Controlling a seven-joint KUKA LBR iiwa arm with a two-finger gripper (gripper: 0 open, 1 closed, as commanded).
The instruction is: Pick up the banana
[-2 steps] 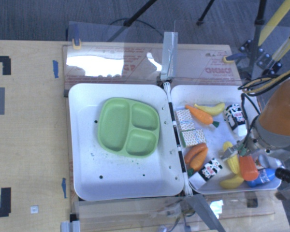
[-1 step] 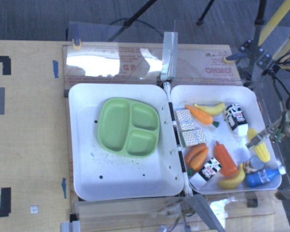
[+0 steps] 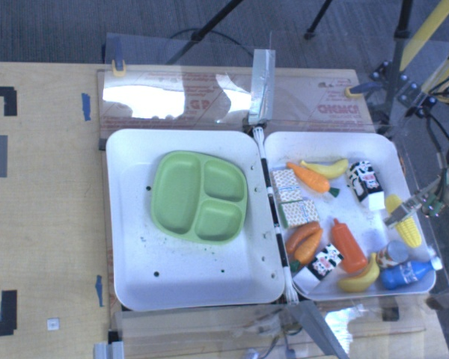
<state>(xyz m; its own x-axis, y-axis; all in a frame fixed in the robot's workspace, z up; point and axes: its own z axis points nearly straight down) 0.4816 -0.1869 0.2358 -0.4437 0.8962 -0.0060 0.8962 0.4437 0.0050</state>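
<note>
Two yellow toy bananas lie in the right white bin (image 3: 382, 142). The upper banana (image 3: 326, 168) sits near the bin's far wall with its long axis roughly left to right. It curves gently, its tips at left and right, and its left end is partly covered by an orange toy carrot (image 3: 310, 178) touching it. The lower banana (image 3: 361, 278) lies by the near wall, bowed with both ends turned upward. It is darker at the tips and sits between a red-orange plastic bottle (image 3: 348, 247) and a blue bottle (image 3: 406, 274) lying on its side.

A black-and-white cow-patterned carton (image 3: 364, 179) stands just right of the upper banana. A yellow corn cob (image 3: 408, 230) lies near the right wall. The grey gripper (image 3: 401, 213) shows just above the corn, blurred and small, so whether it is released or clenched cannot be told; neither banana is near it. The left white bin (image 3: 127, 200) holds a green divided plastic plate (image 3: 200, 197).
</note>
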